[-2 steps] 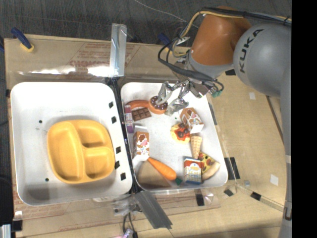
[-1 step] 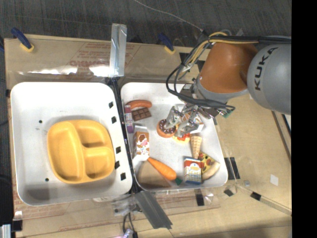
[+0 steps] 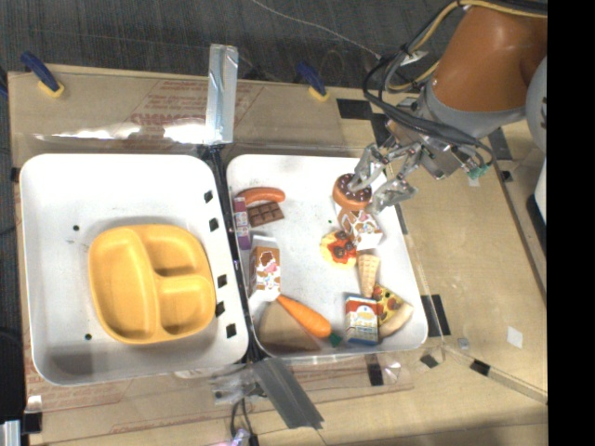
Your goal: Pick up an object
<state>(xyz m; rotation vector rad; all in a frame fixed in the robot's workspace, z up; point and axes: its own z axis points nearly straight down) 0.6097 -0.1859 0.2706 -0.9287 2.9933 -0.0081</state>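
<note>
While the arm hangs over the far right corner of the right bin (image 3: 316,170), the jaws (image 3: 376,182) sit spread around a chocolate-frosted donut (image 3: 350,191), so the grasp seems in hand. Next comes closing firmly, then lifting straight. It looks small, round, brown-topped, tilted.

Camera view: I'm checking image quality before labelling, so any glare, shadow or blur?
Camera view: even lighting; glare on the foil tape strip above the bins; soft shadow inside the left bin at its near corner; gripper and toy food slightly soft.
</note>
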